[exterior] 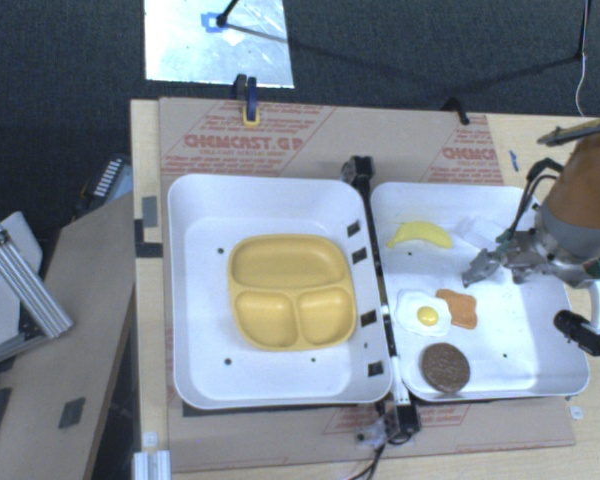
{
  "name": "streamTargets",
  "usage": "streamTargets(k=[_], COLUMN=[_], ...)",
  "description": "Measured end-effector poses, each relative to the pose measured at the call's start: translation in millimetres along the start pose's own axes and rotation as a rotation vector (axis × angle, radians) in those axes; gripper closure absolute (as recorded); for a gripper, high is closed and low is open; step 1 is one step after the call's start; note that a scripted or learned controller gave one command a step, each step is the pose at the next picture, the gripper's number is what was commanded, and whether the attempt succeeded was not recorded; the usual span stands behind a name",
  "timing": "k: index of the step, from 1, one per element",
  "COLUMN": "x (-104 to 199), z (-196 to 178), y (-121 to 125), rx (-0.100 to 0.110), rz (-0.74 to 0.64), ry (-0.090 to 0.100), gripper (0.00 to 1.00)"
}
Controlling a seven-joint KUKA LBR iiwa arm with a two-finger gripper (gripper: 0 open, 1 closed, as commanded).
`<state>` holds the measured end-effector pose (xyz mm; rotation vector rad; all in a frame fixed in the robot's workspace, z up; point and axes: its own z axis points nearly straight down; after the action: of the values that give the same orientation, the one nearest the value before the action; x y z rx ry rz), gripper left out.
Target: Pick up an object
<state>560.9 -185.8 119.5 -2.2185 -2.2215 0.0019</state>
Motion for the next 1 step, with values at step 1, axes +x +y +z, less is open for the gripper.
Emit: streamTargets(k=[1], x=[-0.9], z=[-13.4], y=[1.8], rx=[-0.006], rz=[0.000], ry=[-0.002], gripper=[1.00])
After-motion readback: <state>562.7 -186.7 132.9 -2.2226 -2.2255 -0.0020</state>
